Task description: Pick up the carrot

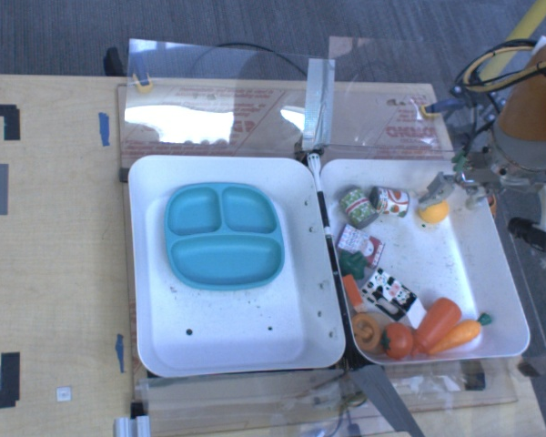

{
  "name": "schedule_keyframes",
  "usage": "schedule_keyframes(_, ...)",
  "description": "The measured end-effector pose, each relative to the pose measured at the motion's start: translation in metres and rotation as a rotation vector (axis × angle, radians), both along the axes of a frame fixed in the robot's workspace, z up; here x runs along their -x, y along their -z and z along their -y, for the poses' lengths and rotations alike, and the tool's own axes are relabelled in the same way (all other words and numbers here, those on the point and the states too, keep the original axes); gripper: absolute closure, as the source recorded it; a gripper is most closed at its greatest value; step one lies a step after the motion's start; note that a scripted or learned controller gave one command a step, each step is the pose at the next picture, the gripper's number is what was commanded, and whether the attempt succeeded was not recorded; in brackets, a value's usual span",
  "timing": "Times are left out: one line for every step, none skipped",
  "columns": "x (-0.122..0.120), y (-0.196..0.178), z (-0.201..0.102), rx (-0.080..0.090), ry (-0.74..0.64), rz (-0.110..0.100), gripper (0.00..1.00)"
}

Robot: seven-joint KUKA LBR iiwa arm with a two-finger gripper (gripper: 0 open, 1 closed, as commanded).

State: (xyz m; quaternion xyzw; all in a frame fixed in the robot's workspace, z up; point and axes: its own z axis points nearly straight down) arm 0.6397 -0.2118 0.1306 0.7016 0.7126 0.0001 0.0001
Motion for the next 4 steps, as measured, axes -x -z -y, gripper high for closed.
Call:
schedule_keyframes(-0.0087,0.0424,-0.0052,-0.019,0.003,0.002,0.0)
schedule_keyframes(0.0011,0.0406,-0.0069,-0.016,0.085,0.009,0.0)
schedule_keyframes(-0.0013,0.0412,-0.0073,-0.016,0.093,0.006,0.0)
schedule_keyframes(-0.0085,0.0426,-0.0076,-0.017,0.084,0.0,0.0)
